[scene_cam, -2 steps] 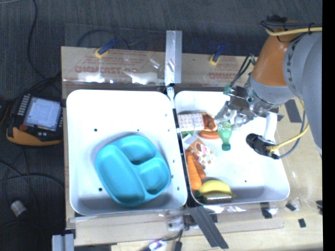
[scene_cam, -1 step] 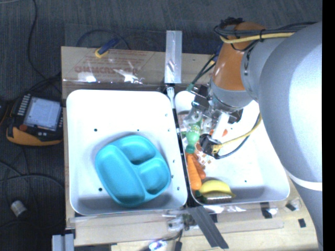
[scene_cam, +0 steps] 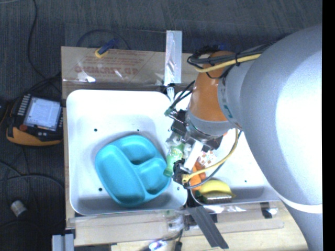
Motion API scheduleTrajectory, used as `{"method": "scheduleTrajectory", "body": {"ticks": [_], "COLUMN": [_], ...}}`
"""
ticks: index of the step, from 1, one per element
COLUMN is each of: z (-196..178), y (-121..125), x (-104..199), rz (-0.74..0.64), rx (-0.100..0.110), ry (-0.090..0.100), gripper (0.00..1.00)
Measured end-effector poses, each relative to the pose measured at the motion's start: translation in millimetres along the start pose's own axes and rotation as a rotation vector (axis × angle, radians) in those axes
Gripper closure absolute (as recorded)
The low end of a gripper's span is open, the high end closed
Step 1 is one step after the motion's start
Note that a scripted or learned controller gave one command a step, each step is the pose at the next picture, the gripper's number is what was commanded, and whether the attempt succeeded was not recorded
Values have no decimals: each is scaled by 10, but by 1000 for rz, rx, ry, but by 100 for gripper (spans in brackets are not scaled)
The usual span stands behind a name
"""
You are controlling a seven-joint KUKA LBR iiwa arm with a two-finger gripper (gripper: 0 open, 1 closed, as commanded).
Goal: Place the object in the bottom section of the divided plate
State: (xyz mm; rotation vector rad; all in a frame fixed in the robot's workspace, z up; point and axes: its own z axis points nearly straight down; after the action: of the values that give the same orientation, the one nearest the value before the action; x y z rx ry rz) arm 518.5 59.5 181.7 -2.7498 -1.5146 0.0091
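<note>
A blue divided plate (scene_cam: 131,169) lies tilted in the left white bin (scene_cam: 89,119), with one large section and two smaller ones. My gripper (scene_cam: 176,158) hangs over the wall between the two bins, just off the plate's right edge. A small green object (scene_cam: 175,152) sits right at the gripper, with another bit of green (scene_cam: 168,170) just below it by the plate's rim. The wrist hides whether the green object is gripped or only lying beside the gripper.
In the right bin (scene_cam: 246,184), a yellow banana (scene_cam: 213,189) and a small orange object (scene_cam: 196,178) lie near the front wall under the wrist. The grey arm covers most of that bin. A handheld device (scene_cam: 39,116) lies on the floor at left.
</note>
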Motion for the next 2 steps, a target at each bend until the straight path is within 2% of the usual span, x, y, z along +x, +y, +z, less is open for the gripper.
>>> {"method": "scheduleTrajectory", "body": {"ticks": [1,2], "z": [-452,-646], "y": [-629,-131], "x": [335,21], "rz": [181,640], "rx": [-2,-4], "ry": [-3,-4], "gripper": [100,100]}}
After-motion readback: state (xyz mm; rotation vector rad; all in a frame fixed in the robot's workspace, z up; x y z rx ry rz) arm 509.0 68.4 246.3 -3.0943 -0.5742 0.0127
